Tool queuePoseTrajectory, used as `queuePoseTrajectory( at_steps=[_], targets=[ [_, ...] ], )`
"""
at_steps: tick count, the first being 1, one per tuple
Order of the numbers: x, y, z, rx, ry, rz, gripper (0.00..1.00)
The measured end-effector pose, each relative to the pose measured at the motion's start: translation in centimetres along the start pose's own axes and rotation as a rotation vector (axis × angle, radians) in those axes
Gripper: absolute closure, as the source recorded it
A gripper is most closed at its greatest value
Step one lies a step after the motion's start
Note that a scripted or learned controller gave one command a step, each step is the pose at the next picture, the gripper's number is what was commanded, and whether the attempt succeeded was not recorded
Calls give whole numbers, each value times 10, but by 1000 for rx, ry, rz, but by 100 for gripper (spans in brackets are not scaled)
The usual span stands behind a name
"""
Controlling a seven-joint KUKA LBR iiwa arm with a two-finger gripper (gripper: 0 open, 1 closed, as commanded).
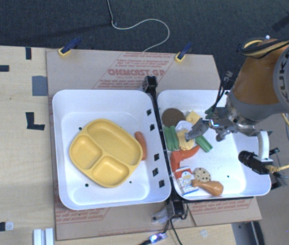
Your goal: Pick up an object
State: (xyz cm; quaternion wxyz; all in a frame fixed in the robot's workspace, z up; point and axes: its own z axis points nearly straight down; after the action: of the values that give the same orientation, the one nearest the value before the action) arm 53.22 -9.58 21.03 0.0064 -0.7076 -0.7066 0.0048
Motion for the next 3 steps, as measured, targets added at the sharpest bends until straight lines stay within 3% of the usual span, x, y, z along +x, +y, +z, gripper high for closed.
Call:
queuePoseTrajectory(
  at_steps=[1, 3],
  targets=[
    [0, 3, -7, -14, -2, -3, 0],
    [4, 5, 112, -14, -1, -3, 0]
  ],
)
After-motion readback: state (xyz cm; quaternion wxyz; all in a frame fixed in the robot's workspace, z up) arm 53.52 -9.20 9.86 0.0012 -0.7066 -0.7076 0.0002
